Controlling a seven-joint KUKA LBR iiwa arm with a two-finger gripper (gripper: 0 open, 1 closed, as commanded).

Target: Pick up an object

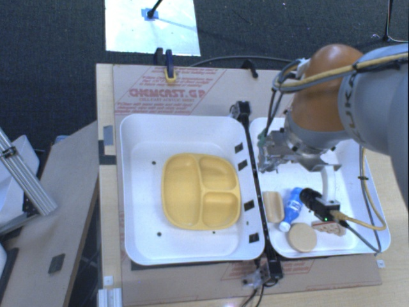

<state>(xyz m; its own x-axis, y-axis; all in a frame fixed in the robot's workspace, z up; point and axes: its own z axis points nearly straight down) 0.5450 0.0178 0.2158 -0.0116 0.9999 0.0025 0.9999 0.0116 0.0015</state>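
The yellow divided plate [201, 190] sits pretty much dead centre in the left bin [137, 171], with bare white floor all round it, widest behind it and to its left. Its right edge comes close to the black seam [250, 184] where the two bins meet, so not much slack there.

Everything grabbable is right of the plate, over the seam, in the right bin [369, 200]. A tan block [273, 206] lies just past the seam, level with the plate's front half. A blue and white bottle [292, 208] lies just beside it, further from the plate. A round tan disc [301, 237] is just in front of the bottle, near the bin's front wall, with a small brownish piece [333, 229] on the disc's far side from the plate. It's all bunched up, with hardly any gaps.

The gripper [271, 155] hangs over the right bin, right of the plate's rear corner and close to the seam, behind the tan block and not touching any object. Open or closed? Can't tell from this angle, and nothing is visibly held.

Behind the plate, the brown board [172, 93] reads "CHEMCAST GP" in red; the smaller print is too blurry to read.
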